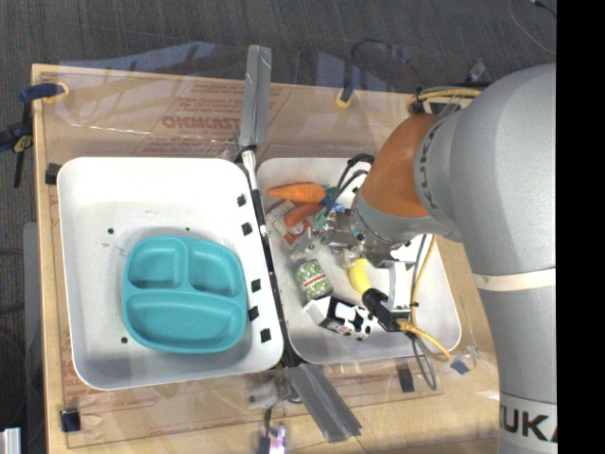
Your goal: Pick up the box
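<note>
Hand: the grey metal hand (326, 233) is lowered into the right shallow white plastic bin (444, 334); its grip cannot be told.
Box: a small green patterned rectangular box (311, 277) lies at 6 o'clock, just beside the hand.
Left bin: a smooth teal three-compartment plastic tray (184, 293) is seen.

I work in a robotics lab: my wooden bench (95, 386) sits under a clamped plastic sheet (142, 102), two white bins (85, 348) are fixed side by side, cables (430, 343) trail loose, and grey carpet (142, 8) lies beneath.
</note>
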You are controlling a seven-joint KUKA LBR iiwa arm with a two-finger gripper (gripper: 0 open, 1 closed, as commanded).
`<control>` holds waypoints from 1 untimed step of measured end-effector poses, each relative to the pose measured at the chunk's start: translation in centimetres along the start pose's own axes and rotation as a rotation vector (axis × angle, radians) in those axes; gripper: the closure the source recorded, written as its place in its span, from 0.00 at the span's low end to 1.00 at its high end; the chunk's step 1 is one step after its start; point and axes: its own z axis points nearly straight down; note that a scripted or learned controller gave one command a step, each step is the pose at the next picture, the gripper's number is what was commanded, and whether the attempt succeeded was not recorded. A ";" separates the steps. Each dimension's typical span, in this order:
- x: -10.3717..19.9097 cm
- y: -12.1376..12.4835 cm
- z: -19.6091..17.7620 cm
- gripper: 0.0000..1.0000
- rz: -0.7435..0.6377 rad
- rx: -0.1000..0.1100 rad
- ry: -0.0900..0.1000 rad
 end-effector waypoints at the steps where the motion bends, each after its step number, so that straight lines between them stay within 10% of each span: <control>1: 1.5 6.6 -0.1 0.00 -0.114 -0.003 0.000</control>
